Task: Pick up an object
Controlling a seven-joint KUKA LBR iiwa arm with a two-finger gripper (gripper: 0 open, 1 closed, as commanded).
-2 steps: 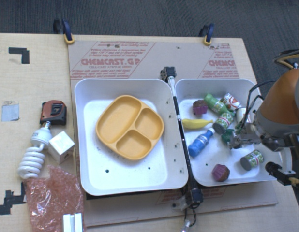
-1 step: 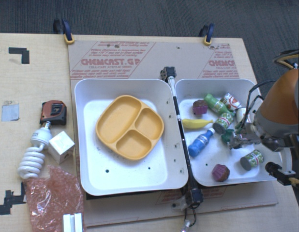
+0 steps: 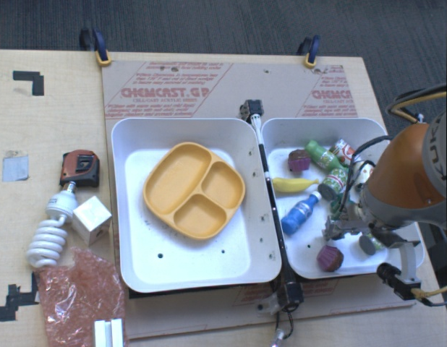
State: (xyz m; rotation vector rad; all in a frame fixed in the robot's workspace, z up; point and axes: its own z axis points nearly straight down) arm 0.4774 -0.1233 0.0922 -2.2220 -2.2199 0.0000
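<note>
Bench, left: tape measure (image 3: 80, 168), spiral bulb (image 3: 51, 230), white cube (image 3: 92, 216), pink bubble wrap (image 3: 82, 295). Left bin (image 3: 137, 266): yellow divided plate (image 3: 194, 190). Right bin (image 3: 299, 266): banana (image 3: 294, 185), blue bottle (image 3: 300, 214), purple item (image 3: 299, 161), green bottles (image 3: 326, 157), maroon object (image 3: 330, 258) near front wall. Gripper (image 3: 346, 230) low over right bin, just right of blue bottle; finger opening and any hold cannot be told.
</note>
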